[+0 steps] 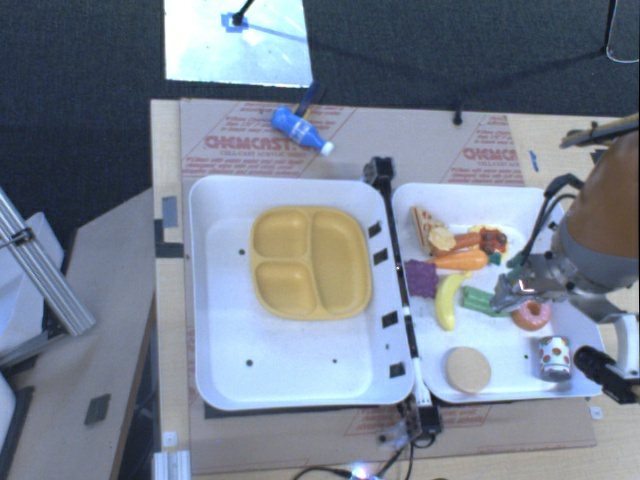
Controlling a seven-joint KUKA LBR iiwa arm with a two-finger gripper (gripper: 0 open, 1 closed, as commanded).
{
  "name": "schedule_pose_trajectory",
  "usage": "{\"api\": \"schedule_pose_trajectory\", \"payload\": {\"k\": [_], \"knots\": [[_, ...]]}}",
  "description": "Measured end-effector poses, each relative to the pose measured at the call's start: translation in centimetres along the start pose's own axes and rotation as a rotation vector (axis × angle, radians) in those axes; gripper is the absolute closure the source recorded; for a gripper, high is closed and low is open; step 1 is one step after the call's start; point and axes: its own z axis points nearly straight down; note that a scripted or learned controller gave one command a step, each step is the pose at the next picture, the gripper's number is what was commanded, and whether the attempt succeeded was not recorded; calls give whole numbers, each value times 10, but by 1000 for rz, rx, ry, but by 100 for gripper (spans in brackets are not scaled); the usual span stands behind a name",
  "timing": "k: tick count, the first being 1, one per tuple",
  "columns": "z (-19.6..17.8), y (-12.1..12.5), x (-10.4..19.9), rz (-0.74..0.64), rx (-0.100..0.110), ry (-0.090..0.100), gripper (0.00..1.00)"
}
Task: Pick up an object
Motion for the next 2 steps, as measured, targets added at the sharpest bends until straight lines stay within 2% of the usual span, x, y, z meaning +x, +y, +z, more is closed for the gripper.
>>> {"api": "schedule_pose_trajectory", "payload": {"k": [1,2], "knots": [[8,23,54,-6,0,2,100],[13,45,96,-5,1,2,100]]}}
